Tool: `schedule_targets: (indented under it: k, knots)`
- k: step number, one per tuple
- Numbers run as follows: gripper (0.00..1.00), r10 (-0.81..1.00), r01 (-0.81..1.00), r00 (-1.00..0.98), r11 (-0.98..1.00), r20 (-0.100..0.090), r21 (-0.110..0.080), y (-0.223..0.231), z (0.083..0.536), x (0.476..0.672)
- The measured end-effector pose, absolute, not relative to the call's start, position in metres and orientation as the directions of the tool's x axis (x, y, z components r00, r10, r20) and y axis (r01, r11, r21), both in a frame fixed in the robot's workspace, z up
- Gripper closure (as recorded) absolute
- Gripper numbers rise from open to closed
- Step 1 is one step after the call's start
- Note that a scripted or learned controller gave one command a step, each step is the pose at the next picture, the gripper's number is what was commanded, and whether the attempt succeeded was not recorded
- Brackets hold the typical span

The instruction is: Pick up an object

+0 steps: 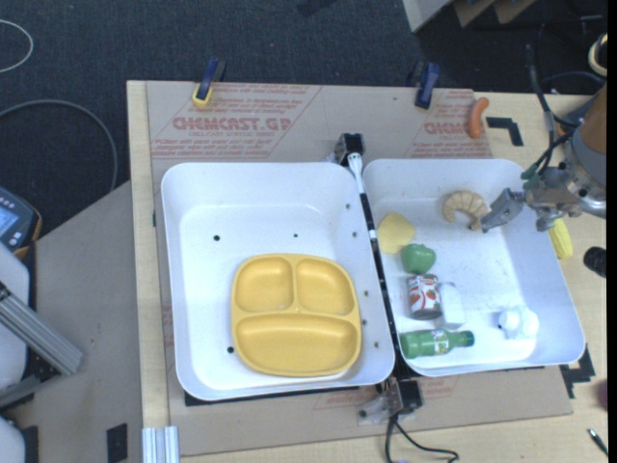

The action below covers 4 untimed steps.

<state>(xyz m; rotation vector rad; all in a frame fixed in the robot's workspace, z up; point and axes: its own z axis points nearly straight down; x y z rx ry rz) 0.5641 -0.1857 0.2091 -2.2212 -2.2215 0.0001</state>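
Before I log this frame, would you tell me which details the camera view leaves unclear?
- Grey metal claw: small and blurred beside the tan croissant-shaped toy; contact cannot be judged.
- Grey robot arm: cut off by the right edge.
- Red-and-white can: label too small to read.
- Small white object in the right white bin: too blurred to identify.

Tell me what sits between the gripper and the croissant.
Nothing visible. The gripper hangs just to the right of the croissant at the back of the right bin, with bare white floor between them. The yellow piece and green pepper lie further left, out of the path.
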Motion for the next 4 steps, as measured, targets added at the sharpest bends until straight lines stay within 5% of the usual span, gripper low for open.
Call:
schedule_targets:
  k: [1, 2, 3, 4]
  knots:
    - [0.0, 1.0, 1.0, -0.008, 0.008, 0.006, -0.009, -0.095, 0.137, 0.553]
    - [0.0, 1.0, 1.0, 0.002, -0.002, 0.002, -0.006, -0.091, 0.082, 0.519]
    - [0.0, 1.0, 1.0, 0.002, -0.002, 0.001, -0.001, -0.096, 0.085, 0.478]
    - [0.0, 1.0, 1.0, -0.001, 0.001, -0.005, 0.019, -0.117, 0.311, 0.481]
